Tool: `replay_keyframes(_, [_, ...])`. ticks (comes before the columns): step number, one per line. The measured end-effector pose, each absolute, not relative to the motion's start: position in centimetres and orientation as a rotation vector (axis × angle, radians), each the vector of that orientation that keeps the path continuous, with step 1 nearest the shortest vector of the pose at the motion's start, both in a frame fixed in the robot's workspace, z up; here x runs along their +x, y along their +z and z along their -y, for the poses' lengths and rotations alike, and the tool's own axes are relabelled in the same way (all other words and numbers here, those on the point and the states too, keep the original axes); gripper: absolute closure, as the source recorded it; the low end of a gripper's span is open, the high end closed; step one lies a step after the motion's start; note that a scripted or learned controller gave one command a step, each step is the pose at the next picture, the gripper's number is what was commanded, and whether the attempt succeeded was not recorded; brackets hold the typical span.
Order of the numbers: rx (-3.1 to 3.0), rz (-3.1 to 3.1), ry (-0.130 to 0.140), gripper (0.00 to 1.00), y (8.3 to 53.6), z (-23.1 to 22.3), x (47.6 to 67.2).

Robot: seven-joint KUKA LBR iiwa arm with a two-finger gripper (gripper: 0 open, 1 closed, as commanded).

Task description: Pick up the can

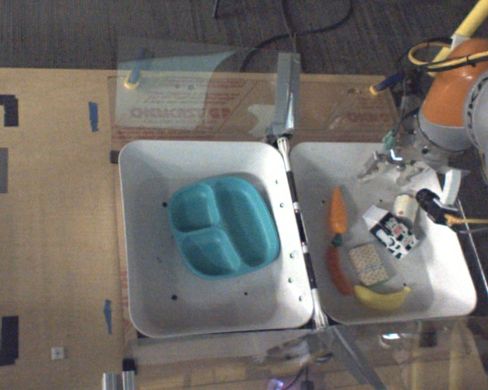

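You are at the approach step: the gripper (388,162) hangs over the right bin's (464,295) far edge, fingers spread wide and holding nothing. The can (394,234) lies on its side nearer mid-bin, just beside a sponge (368,264). Next, you need to bring the gripper over it and descend.

divided plate (224,226) in left bin (146,169); banana (381,296) in right bin (325,165)

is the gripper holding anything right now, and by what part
Nothing is held. The gripper hangs over the right bin's far end, with nothing between its fingers; the can lies just beside it.
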State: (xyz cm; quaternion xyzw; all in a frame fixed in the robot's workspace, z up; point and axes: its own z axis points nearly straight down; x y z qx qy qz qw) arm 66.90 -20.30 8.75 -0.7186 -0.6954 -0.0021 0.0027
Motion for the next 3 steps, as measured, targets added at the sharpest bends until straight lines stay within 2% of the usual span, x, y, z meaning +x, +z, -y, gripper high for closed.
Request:
replay_keyframes(1, [-2.342, 2.091, -0.013, 0.00, 8.8, 21.0, 61.2])
replay_keyframes(2, [-2.352, 2.094, -0.011, 1.00, 10.0, 21.4, 61.3])
replay_keyframes(3, [-2.348, 2.094, -0.014, 0.00, 9.9, 21.2, 61.3])
